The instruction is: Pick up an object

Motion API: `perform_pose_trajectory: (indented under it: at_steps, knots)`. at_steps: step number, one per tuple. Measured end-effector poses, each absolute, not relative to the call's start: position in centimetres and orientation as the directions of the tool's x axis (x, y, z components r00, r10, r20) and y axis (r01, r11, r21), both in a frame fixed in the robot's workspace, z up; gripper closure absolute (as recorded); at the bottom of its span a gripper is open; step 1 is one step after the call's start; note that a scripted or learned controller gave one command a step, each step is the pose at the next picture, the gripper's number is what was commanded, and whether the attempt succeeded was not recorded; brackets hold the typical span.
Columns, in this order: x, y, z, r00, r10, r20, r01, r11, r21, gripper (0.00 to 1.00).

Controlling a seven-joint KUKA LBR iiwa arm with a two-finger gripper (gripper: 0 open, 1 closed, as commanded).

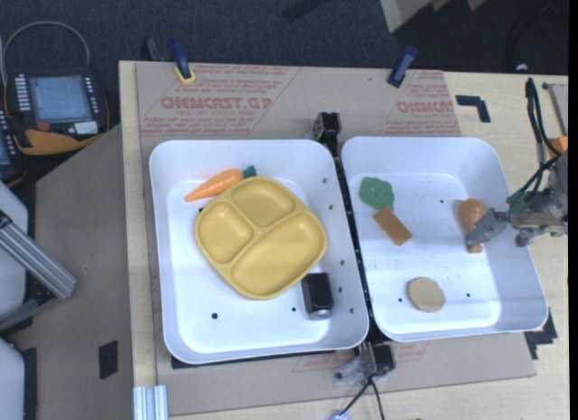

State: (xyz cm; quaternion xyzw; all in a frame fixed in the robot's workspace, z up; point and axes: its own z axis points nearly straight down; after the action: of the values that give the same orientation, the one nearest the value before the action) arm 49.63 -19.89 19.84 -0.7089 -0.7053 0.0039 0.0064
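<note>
The right bin (pixel 506 314) holds a green broccoli piece (pixel 377 192), an orange-brown rectangular block (pixel 392 226), a tan round biscuit (pixel 425 294) and an orange rounded item (pixel 470 211). My gripper (pixel 477 238) reaches in over the bin's right rim, low over the floor. Its tip lies just below the orange rounded item, touching or nearly touching it. In the left bin (pixel 172 256) a yellow divided plate (pixel 260 238) lies in the middle, with a carrot (pixel 214 184) at its upper left and a small black box (pixel 316 294) at its lower right.
A metal clamp (pixel 326 126) sits at the top of the seam between the bins, another (pixel 372 362) at the bottom. Cables (pixel 539 129) hang along the right side near the arm. A teach pendant (pixel 57 107) rests off the bench at the left.
</note>
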Motion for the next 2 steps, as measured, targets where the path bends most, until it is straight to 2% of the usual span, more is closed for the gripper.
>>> perform_pose_trajectory:
  at_steps: [1, 2]
  knots:
    - [50.0, -19.8, 20.6, 0.0, 1.0, -0.001, 1.0, 0.0, 0.0, 0.0]
    - [50.0, -20.0, 16.3, 0.0, 1.0, 0.002, 1.0, 0.0, -0.005, 0.0]
